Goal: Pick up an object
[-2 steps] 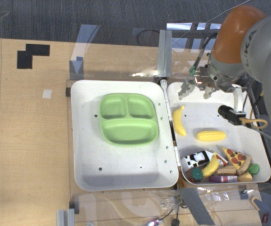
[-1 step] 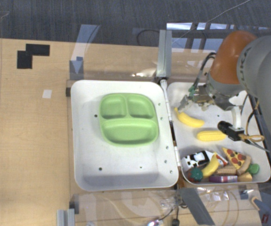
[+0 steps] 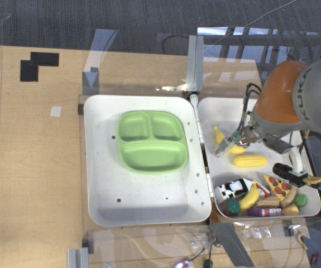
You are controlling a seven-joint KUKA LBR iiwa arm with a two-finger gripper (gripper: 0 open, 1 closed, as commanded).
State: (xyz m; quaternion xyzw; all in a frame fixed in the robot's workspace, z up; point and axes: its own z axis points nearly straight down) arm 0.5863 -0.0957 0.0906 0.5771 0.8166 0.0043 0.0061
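Note:
My gripper (image 3: 232, 143) is low inside the right bin (image 3: 205, 121), near its left wall, and it is open. One grey finger (image 3: 222, 146) points down-left. A small yellow piece (image 3: 237, 148) lies between the fingers, and I cannot tell if they touch it. Another small yellow piece (image 3: 219, 133) lies just above the left finger. A yellow corn cob (image 3: 250, 161) rests on the bin floor just below the gripper. The arm's orange band (image 3: 280, 96) hangs over the bin's upper right.
A green divided plate (image 3: 151, 140) sits in the left bin (image 3: 101, 194). Along the right bin's front edge lie a black-and-white toy (image 3: 233, 188), a banana (image 3: 251, 196), a pizza slice (image 3: 277, 186), a green ball (image 3: 233, 207) and other small toys.

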